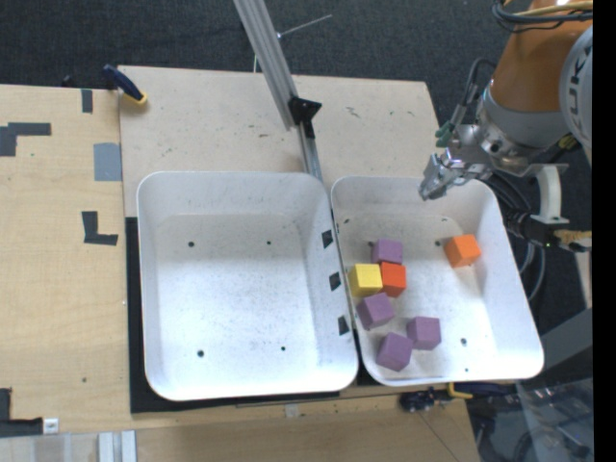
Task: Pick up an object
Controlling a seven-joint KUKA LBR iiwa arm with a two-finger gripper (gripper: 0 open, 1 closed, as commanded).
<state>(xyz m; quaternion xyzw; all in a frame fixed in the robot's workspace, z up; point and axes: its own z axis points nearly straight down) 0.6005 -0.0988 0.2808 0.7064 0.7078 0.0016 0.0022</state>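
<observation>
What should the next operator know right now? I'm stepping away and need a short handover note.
Gripper: over the far rim of the right bin, nothing seen between its fingers; open or shut is unclear.
Things: all in the right bin. Orange cube alone near the right wall; yellow cube touching an orange-red cube; four purple cubes around them.
Done: nothing lifted.
Left: descend, grasp one cube, raise it.

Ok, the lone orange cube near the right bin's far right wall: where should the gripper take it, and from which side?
Take the orange cube straight from above, fingers closing across two opposite flat faces. It stands apart from the cluster, with bare floor on all sides, so either pair looks reachable. The right bin wall is closest on its right; the pair running along that wall probably leaves more room. The gripper hangs over the far rim.
</observation>
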